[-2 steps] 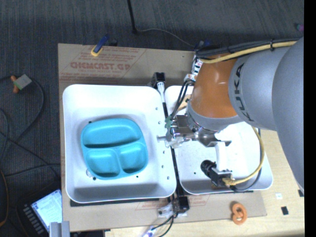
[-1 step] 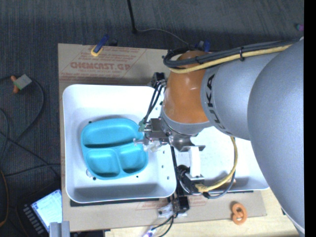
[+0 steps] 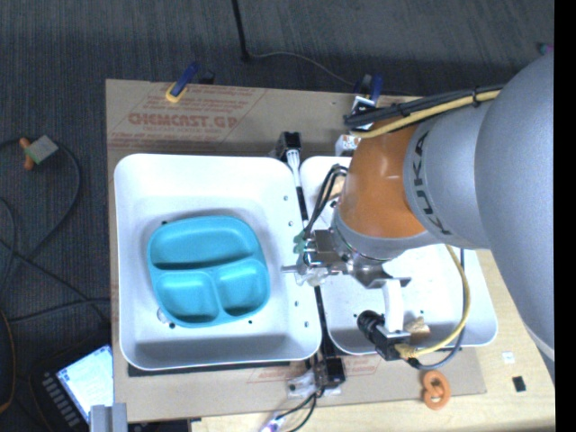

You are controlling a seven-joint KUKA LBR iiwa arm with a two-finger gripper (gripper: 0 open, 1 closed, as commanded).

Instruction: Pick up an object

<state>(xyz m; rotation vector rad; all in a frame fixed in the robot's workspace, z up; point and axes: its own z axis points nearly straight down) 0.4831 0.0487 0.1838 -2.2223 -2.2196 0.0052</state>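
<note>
board (image 3: 193,120): "chemcast gp" in red | arm (image 3: 423,183): "kuka"

We see arm (image 3: 504,160) entering from right side of view, large grey link filling upper right. Orange band (image 3: 382,192) sits above wrist, pointing down and left. Wrist (image 3: 346,259) tilted steeply downward, metal flange and fittings showing at its left edge. Cables run along arm: black and yellow bundle across top, yellow loop hanging below wrist. Gripper hidden beneath wrist; we cannot make out its state.
</note>
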